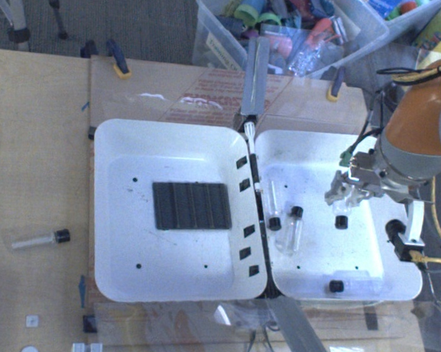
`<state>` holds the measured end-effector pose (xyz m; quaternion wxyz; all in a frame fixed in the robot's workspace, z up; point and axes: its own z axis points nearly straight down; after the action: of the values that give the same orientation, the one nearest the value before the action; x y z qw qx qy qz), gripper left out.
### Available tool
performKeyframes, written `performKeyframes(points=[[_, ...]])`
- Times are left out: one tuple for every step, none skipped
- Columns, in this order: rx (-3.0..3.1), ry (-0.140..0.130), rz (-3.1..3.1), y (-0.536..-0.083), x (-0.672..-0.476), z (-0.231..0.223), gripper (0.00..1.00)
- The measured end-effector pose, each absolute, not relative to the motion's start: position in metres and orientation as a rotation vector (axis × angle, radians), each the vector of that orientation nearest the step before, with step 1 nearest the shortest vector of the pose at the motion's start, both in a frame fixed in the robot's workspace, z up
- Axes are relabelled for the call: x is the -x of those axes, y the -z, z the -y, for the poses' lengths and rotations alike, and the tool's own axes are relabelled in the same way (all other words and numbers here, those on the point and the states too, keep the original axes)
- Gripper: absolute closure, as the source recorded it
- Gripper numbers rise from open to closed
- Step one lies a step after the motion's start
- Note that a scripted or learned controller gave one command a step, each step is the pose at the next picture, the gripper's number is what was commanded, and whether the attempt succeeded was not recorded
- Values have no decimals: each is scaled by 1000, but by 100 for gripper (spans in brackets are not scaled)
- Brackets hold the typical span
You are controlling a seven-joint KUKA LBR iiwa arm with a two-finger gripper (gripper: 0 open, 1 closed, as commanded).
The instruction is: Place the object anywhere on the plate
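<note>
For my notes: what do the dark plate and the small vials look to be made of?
Plate: probably matte dark grey plastic or rubber; its surface is ribbed and shows no glare. Vials: seemingly clear plastic or glass with black caps, since the white bin shows through their bodies. The view leaves the exact materials open.

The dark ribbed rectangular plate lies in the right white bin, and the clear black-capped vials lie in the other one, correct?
Not quite. The camera view shows the dark ribbed rectangular plate lying in the left white bin. The clear black-capped vials lie in the other one, the right white bin, where the end effector is.
</note>
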<state>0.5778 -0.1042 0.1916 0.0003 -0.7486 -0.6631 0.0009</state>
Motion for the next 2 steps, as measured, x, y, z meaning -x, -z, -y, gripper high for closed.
performKeyframes(points=[[2469,-5,1935,-183,-550,26,100],[2552,-3,1830,-216,-535,-75,100]])
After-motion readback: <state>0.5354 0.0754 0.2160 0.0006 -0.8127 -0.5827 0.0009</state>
